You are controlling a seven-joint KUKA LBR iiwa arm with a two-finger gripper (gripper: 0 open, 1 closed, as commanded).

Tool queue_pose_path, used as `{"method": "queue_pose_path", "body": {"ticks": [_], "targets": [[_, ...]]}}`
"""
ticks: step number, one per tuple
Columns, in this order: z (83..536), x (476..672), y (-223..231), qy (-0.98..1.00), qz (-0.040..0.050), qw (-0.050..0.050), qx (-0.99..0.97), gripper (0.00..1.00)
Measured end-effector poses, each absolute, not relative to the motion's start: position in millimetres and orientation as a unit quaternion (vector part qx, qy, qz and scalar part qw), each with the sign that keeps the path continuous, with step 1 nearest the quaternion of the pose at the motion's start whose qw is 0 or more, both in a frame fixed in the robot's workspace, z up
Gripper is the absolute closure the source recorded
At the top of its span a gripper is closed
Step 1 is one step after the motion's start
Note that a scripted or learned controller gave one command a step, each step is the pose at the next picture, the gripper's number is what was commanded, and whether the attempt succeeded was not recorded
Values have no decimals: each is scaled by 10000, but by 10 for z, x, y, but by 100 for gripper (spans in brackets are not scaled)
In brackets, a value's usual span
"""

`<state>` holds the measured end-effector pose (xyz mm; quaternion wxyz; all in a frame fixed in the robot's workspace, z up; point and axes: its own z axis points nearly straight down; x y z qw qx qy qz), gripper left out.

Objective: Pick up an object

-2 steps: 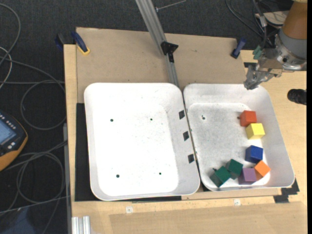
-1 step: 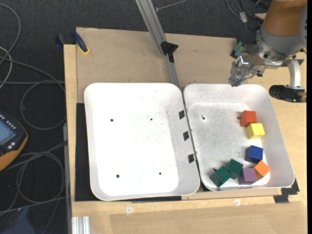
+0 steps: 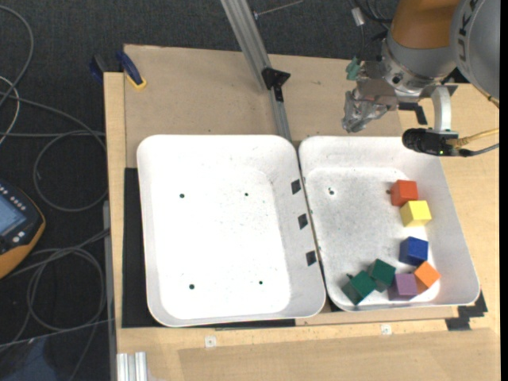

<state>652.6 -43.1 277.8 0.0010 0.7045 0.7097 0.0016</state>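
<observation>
So the setup is a light wooden bench (image 3: 206,94) sitting on dark grey carpet, with a bunch of black cables (image 3: 48,141) looping across the floor on the left and some handheld device with a blue screen (image 3: 12,225) down there too. A grey metal pole (image 3: 250,42) runs at a slant across the top of the bench, and there's a blue and yellow clamp (image 3: 131,70) at the back left corner.

Two white bins side by side. The left bin (image 3: 159,213) has just a few dark specks on its floor. The right bin (image 3: 317,228) has all the goods: seven blocks, by my count. One red block (image 3: 405,192) and one yellow block (image 3: 416,212) touching each other near the right wall, then further down one blue block (image 3: 413,250), one orange block (image 3: 427,275), one purple block (image 3: 406,284) and two green blocks (image 3: 371,279), all bunched up in the front right corner.

My gripper (image 3: 359,117) hangs over bare bench just behind the right bin's back rim, well apart from every block. Honestly can't tell how it's set from this angle, it's just a grey blur.
</observation>
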Motion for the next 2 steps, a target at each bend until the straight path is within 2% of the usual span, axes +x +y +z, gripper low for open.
{"method": "queue_pose_path", "body": {"ticks": [2], "targets": [[2672,6699,497,7092,15,4,7050,100]]}}
